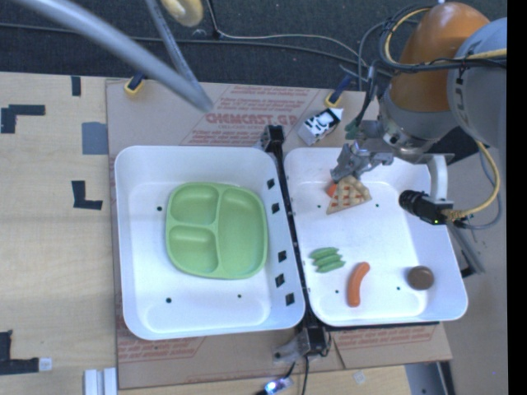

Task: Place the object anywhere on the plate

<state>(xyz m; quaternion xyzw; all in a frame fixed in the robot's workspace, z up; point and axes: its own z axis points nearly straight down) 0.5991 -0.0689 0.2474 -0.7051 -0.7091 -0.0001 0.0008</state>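
A green plate (217, 229) with three compartments lies in the left bin (136, 220). The right bin (395, 220) holds a pizza slice (349, 194), green pea pods (327, 259), an orange-red sausage (356, 284) and a brown round piece (420, 278). My gripper (349, 167) hangs over the right bin's far part, right above the top edge of the pizza slice. Its tips sit close to or on the slice; I cannot tell whether they hold it.
The arm's grey body and orange band (432, 48) fill the upper right, with cables around it. A black divider (284, 220) runs between the two bins. A grey pole (107, 31) crosses the upper left above the bench.
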